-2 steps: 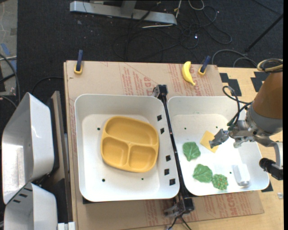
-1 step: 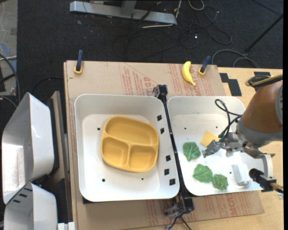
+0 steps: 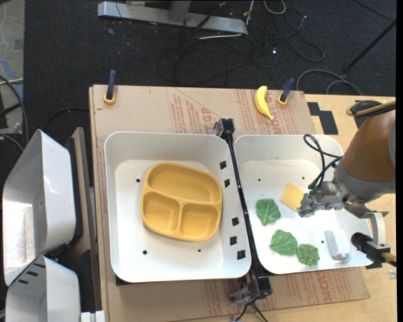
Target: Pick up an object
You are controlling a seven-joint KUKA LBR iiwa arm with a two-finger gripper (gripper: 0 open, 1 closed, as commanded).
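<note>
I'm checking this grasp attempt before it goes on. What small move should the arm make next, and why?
Probably a short descent onto the yellow wedge. The gripper sits at the wedge's right edge in the right bin, with nothing visibly between its fingers. The green leaf pieces lie a little apart to the left, so coming straight down should not disturb them.

A cardboard-covered bench (image 3: pixel 189 104) stands on a dark floor (image 3: pixel 56 44). Beyond the bench's far edge, black cables (image 3: pixel 296 38) trail across the floor beside a grey metal fixture (image 3: pixel 170 17). Two blue-and-yellow clamps (image 3: pixel 111 87) grip the bench's far edge. Left of the bench rest spare white bins (image 3: pixel 34 188). Lighting is even.
</note>
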